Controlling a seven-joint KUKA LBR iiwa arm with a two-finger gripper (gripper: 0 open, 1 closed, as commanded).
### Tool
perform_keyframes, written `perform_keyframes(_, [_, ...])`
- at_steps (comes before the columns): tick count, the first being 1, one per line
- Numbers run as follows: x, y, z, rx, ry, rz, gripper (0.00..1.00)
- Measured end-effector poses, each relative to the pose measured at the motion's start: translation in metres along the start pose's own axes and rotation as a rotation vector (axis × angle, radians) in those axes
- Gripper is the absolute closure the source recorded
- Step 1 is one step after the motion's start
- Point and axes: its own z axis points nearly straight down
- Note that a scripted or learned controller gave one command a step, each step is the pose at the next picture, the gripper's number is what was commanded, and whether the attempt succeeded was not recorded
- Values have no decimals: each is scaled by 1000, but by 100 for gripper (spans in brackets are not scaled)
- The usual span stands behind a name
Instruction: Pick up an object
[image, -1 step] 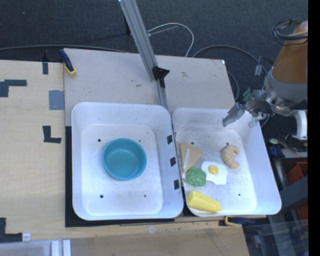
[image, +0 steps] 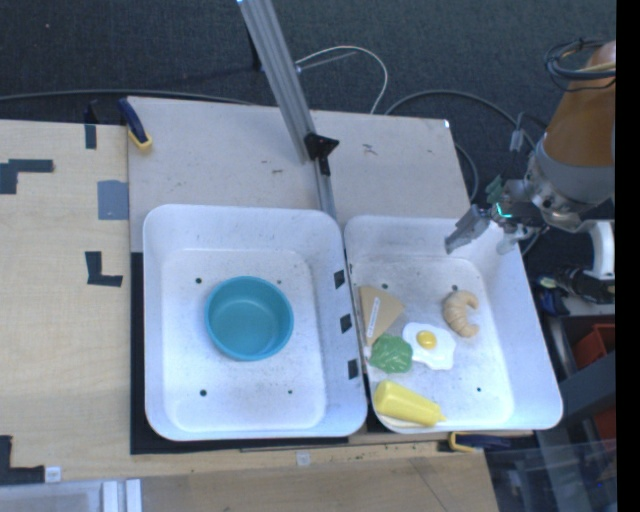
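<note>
Hovering over the right bin's (image: 520, 330) far right corner, the fingers (image: 487, 229) are spread apart and grip nothing. Below them the croissant (image: 461, 311) lies by the right wall, beside the fried egg (image: 430, 345).

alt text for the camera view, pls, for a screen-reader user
A grey and orange robot arm reaches in from the right, its pincer above the far edge of the right bin, holding nothing. That bin holds a croissant, fried egg, green leafy piece, tan wedge and yellow piece; the left bin holds a blue bowl.
</note>
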Motion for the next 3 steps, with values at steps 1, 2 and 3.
perform_keyframes(1, [-2,-6,58,1,-1,1,0])
perform_keyframes(2, [0,-4,123,7,0,1,0])
perform_keyframes(3, [1,-3,164,-2,-2,1,0])
